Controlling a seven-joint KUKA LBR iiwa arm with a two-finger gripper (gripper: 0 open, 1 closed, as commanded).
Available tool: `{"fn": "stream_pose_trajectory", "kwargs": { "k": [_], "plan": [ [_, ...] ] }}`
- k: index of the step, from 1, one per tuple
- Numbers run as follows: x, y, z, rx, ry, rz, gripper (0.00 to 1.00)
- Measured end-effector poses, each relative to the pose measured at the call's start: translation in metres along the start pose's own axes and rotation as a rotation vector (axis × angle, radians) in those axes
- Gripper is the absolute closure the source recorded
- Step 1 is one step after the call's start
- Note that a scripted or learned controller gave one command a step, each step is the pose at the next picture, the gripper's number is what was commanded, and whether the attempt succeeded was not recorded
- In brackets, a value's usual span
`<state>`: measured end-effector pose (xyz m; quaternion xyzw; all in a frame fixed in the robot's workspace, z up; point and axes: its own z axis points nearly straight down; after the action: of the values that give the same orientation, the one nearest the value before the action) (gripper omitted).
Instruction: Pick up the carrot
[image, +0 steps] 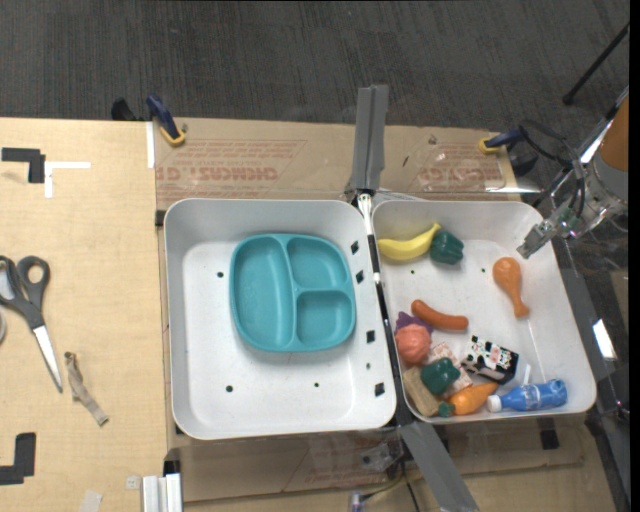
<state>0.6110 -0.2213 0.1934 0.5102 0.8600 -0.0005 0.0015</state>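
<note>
Two white bins sit side by side on the counter (90, 300), and the right bin (575, 330) serves as the landmark for everything that matters here. The carrot (472, 400) lies at the near edge of the right bin, orange, lying roughly level, with a dark green toy (439, 376) touching its left end and a blue and white bottle (528, 396) just beside its right end. Its lower left part is partly covered by a tan piece that is hard to make out.

Further up inside the right bin lie a small black and white carton (488, 355), a pinkish round fruit (412, 343) with something purple behind it, an orange sausage (440, 316), a drumstick (511, 281) near the right wall, and at the far end a banana (408, 244) touching a green pepper (446, 248).

The gripper (535, 240) hangs over the far right corner of the right bin, well apart from the carrot, which lies at the opposite end. Its tip is small and blurred against cables, so I cannot tell how it stands, and nothing shows in it. The arm behind it is cut off by the frame.

Left of the right bin, the left bin (190, 390) holds a teal divided plate (294, 291). Scissors (32, 305) lie on the counter well left of both bins, partly cut off.
</note>
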Motion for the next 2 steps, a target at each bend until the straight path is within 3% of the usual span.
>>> {"fn": "stream_pose_trajectory", "kwargs": {
  "k": [1, 2],
  "plan": [
    [0.034, -0.064, -0.055, 0.002, 0.002, 0.197, 1.0],
    [0.055, -0.101, -0.09, 0.003, 0.002, 0.451, 1.0]
  ]
}}
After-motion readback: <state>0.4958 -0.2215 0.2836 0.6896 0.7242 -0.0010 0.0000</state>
